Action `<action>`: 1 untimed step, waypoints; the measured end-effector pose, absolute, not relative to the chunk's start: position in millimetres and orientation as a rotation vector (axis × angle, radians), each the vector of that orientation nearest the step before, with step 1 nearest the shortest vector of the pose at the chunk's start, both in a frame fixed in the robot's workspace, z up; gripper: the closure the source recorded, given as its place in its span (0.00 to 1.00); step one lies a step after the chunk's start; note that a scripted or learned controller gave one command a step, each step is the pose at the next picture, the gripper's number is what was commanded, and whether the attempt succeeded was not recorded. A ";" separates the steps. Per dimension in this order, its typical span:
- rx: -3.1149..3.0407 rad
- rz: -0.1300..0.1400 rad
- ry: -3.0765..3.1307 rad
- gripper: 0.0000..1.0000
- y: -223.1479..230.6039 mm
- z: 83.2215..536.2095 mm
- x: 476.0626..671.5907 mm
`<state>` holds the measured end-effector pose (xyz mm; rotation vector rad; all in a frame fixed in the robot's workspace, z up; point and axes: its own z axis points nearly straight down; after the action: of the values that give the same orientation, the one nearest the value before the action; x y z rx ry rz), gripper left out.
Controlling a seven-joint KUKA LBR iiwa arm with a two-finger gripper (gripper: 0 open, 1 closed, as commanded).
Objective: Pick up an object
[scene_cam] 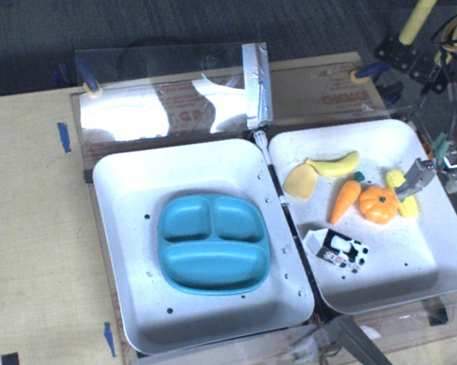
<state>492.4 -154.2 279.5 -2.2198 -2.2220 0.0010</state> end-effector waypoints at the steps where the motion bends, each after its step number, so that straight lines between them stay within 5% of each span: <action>1: -1.854 0.001 -2.533 0.00 -159.6 185.4 565.1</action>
<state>565.1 -159.6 185.4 -1.8538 -2.5331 0.0007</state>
